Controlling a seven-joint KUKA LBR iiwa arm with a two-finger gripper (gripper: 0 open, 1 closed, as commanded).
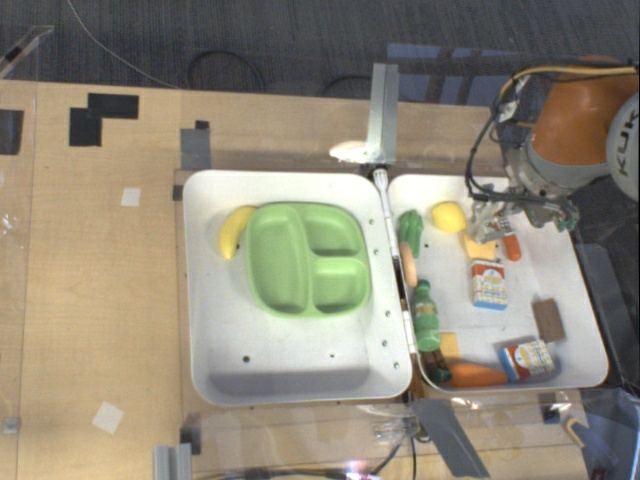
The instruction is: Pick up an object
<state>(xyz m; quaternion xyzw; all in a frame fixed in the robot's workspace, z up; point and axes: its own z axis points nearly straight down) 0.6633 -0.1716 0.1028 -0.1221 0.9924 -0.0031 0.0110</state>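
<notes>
My gripper (490,224) hangs over the upper part of the right bin (585,298), just above a yellow-orange block (483,249) and a small orange piece (513,249). A yellow lemon (449,217) lies just to its left. Below it rests a small white carton (489,286) with red and blue print. Whether anything is held is hidden by the wrist.
The right bin also holds a green vegetable (410,230), a sausage (408,265), a green bottle (426,315), a carrot (475,374), a can (527,360) and a brown block (547,319). In the left bin (215,358) lie a green divided plate (305,258) and a banana (234,230).
</notes>
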